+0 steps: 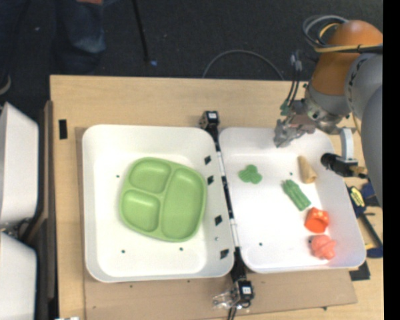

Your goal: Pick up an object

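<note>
The right bin (267,245) holds several small things: a green clover-shaped piece (250,175), a green oblong piece (296,195), a tan stick (307,169), an orange piece (317,220) and a pink piece (323,247). My gripper (284,136) hangs over the bin's back edge, up and to the right of the clover piece and left of the tan stick. Nothing shows between its fingers. Whether they are apart is unclear from this angle.
The left bin (100,245) bears a green divided plate (163,199) near its middle. A black clip (209,119) sits at the back where the bins meet. White boxes (13,179) stand at the bench's left side.
</note>
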Controlling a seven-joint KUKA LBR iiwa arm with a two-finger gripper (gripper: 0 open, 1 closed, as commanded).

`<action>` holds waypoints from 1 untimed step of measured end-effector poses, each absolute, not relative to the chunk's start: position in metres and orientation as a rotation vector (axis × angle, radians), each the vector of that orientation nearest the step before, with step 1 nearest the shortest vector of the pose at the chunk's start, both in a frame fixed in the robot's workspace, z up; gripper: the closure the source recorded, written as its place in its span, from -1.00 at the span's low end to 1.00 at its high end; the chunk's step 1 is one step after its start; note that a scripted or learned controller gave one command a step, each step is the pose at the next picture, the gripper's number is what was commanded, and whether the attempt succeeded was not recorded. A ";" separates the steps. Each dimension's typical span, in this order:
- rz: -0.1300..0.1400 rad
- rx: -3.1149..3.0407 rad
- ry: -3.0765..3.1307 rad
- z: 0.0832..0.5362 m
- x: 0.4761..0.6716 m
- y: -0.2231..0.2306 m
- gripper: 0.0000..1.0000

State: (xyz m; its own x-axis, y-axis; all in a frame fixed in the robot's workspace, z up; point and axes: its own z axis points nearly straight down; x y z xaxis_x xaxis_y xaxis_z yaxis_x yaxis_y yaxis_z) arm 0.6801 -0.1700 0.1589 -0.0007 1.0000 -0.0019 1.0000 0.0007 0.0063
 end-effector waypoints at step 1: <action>0.007 2.212 2.220 0.212 0.682 -0.171 1.00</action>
